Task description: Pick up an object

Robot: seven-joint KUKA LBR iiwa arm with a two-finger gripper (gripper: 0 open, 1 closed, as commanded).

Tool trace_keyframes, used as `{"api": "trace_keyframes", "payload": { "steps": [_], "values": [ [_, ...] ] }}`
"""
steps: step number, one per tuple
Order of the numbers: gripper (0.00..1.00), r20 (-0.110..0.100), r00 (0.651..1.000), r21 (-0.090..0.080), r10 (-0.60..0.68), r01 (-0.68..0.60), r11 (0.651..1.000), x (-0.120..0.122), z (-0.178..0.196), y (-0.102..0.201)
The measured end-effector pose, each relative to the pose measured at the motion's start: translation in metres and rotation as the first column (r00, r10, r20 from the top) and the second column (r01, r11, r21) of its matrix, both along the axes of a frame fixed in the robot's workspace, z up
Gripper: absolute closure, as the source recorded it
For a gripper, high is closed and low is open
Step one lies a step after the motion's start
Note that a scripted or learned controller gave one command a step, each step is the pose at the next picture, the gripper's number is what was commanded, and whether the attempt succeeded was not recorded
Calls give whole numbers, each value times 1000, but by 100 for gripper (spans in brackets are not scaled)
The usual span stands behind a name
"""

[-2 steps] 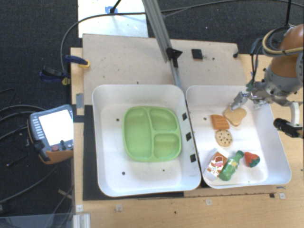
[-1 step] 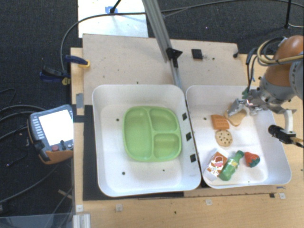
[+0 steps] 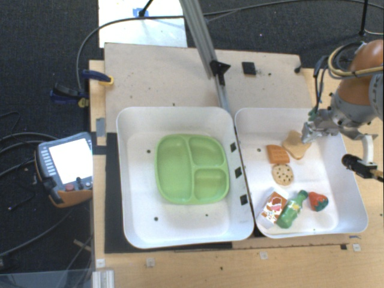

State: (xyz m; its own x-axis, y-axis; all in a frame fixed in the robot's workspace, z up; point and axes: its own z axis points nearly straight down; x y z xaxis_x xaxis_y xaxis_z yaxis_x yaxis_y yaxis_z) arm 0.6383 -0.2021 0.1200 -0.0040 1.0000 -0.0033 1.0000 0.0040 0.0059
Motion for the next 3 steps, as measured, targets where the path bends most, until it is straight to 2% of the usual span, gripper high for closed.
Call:
{"api": "trace_keyframes", "payload": {
  "steps": [3],
  "values": [
    [100,-1,1000,2,3,-3,1000,15,137,8]
  ]
}}
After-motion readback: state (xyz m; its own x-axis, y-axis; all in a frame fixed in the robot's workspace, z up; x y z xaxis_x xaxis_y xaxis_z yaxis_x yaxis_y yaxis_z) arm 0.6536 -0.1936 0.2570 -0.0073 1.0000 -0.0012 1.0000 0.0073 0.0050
